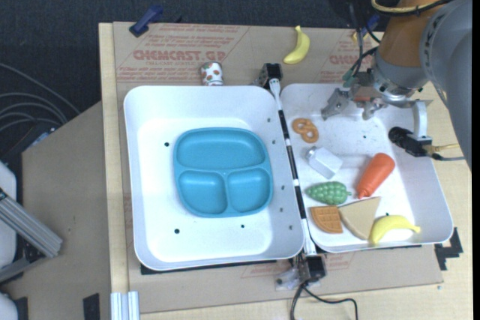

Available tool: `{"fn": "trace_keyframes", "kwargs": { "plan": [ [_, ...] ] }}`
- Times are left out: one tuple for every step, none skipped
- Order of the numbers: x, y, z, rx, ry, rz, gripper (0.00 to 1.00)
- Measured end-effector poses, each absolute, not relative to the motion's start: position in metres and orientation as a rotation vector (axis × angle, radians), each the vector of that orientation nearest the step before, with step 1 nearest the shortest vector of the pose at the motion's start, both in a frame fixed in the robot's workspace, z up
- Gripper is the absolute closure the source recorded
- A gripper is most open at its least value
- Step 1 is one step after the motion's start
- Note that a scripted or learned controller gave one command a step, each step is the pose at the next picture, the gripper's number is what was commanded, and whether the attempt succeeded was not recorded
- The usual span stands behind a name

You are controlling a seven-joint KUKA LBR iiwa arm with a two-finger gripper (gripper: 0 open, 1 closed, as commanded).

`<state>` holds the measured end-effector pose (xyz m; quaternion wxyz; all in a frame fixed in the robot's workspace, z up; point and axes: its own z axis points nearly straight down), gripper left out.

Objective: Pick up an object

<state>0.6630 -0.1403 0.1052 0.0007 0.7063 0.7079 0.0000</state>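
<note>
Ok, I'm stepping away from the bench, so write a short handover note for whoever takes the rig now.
Claw: fingers spread open, nothing between them, over the back of the right bin.
Right bin holds: pretzel, white block, carrot, green vegetable, waffle, bread slice, banana.
Left bin holds a blue divided tray.
Done: nothing picked yet.
Left: choose an object, grasp, lift. The pretzel looks nearest.
</note>
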Motion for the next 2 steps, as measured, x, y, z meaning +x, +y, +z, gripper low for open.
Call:
{"fn": "trace_keyframes", "kwargs": {
  "plan": [
    [0.6467, -0.1141, 0.0857, 2.22, 2.22, 0.001, 0.0],
    [0.6466, -0.1137, 0.095, 2.221, 2.22, 0.001, 1.0]
  ]
}}
